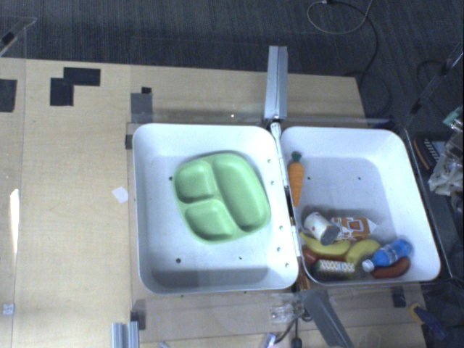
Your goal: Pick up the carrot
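Orange carrot (295, 179) lies lengthwise against right bin's left wall.

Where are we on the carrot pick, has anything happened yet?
Nothing looks done yet. The small orange carrot with a green top lies in the right white bin, against its left wall, apart from the pile of bottles and toy food at the near end. Nothing is gripping it. The green divided plate sits in the left white bin. The approach, grasp and lift all remain.

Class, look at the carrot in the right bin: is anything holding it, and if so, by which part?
Nothing holds it. The carrot lies loose on the floor of the right bin, against the left wall, green top pointing away from the other items.
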### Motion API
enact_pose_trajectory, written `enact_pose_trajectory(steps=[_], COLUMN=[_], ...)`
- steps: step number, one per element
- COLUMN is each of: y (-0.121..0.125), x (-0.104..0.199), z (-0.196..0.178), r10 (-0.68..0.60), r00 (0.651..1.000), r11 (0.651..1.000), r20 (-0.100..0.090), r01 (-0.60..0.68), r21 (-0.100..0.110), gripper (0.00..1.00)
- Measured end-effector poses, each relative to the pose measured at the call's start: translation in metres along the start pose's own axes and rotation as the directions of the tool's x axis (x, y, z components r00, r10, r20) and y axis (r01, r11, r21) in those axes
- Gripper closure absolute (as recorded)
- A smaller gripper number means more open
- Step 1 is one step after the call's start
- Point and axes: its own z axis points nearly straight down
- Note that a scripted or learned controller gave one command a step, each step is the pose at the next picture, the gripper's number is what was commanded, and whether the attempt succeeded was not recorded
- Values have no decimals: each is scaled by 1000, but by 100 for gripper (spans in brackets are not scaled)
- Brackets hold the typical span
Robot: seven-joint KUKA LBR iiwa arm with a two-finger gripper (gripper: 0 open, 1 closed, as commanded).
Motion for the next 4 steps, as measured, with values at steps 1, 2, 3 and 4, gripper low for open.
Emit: enact_pose_trajectory(steps=[1,2,3,4], y=[6,43,43,46], x=[5,33,35,38], z=[-8,-5,-16,-3], r10=[-594,-237,-244,-733], r00=[805,972,970,681], r11=[805,972,970,681], r20=[1,0,0,2], r01=[594,237,244,733], r21=[-3,-2,-7,-5], gripper=[100,100,100,100])
